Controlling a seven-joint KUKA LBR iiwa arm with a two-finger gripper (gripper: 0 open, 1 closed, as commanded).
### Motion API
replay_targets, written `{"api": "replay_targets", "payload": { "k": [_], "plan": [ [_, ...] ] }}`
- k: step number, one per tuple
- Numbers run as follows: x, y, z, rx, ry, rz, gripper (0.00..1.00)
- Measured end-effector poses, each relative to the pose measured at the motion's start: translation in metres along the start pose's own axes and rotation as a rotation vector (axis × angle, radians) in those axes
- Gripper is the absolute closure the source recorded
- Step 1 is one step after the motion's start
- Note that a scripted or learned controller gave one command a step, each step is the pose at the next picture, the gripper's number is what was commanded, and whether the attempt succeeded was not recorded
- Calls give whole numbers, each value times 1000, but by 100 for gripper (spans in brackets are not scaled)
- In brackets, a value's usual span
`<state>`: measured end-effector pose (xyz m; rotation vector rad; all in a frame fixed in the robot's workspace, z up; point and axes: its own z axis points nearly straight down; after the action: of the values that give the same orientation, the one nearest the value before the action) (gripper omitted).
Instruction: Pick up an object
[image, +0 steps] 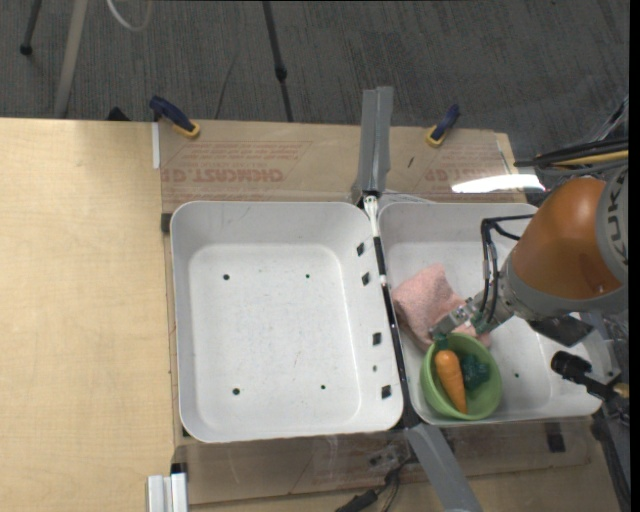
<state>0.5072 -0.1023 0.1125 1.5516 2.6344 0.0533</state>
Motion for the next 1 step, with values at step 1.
{"api": "replay_targets", "payload": {
  "k": [1],
  "plan": [
    [11, -14, 11, 47, 27, 111, 0]
  ]
}}
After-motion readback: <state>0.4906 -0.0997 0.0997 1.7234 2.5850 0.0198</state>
